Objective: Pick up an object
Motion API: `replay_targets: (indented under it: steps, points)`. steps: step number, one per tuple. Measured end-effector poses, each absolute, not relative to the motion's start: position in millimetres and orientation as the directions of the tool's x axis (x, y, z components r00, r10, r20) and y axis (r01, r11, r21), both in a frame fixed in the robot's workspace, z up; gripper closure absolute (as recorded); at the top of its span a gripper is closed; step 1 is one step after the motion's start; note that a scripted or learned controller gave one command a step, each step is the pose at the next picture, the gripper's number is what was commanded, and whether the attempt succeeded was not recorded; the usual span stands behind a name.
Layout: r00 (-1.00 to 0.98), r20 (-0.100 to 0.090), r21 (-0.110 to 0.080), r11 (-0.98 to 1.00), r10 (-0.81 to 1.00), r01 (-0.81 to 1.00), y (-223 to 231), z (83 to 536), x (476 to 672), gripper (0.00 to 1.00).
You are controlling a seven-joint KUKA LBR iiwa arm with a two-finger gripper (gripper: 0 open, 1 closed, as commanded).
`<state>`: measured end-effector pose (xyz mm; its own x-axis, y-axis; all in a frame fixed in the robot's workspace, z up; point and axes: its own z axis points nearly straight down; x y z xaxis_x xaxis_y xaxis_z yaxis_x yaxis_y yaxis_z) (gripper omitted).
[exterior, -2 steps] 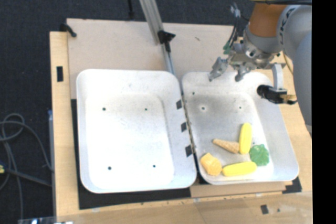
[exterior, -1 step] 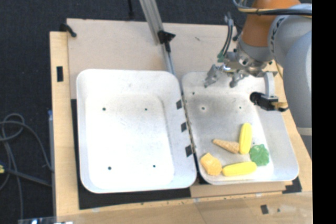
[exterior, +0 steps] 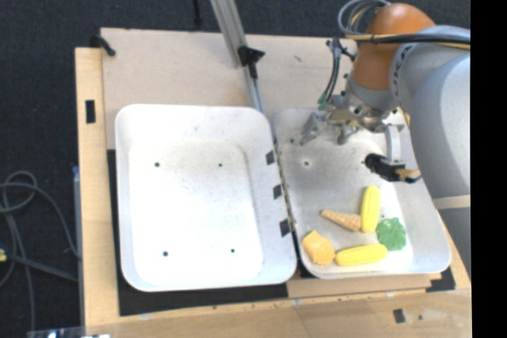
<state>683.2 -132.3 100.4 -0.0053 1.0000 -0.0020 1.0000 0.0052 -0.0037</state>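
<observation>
landmark: the right bin [exterior: 317, 174], the one of the two white bins on the desk [exterior: 178, 67] that holds all the items; every place below is given from it.
left bin [exterior: 198, 194]: just beside the right bin, touching along its left wall.
pincer [exterior: 331, 127]: low over the far end of the right bin, close to its back wall, hanging from the grey arm [exterior: 432, 115] with the orange band.
pincer state: cannot tell from this slant whether it is spread or pressed together; nothing shows between its tips.
task's things: clustered at the near end of the right bin, well apart from the pincer.
upright corn [exterior: 370, 208]: near end, toward the right wall, standing lengthwise.
lying corn [exterior: 361, 254]: at the near wall, crosswise.
cone [exterior: 341, 218]: just left of the upright corn, touching or nearly so.
yellow block [exterior: 318, 248]: near-left corner of the right bin.
green piece [exterior: 391, 233]: near-right corner, beside both corns.
step in hand: by my reading, the approach; no item is gripped yet.
next move calls for: travel toward the near end, choosing one item; the yellow block looks least crowded, so a descent there risks less bumping of neighbours.
</observation>
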Motion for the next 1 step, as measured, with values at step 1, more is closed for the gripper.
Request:
replay_targets:
  steps: [1]
  points:
    - [-0.007, -0.005, 0.005, 0.007, 1.0, 1.0, -133.3, 116.3, 685.7, 1.0]
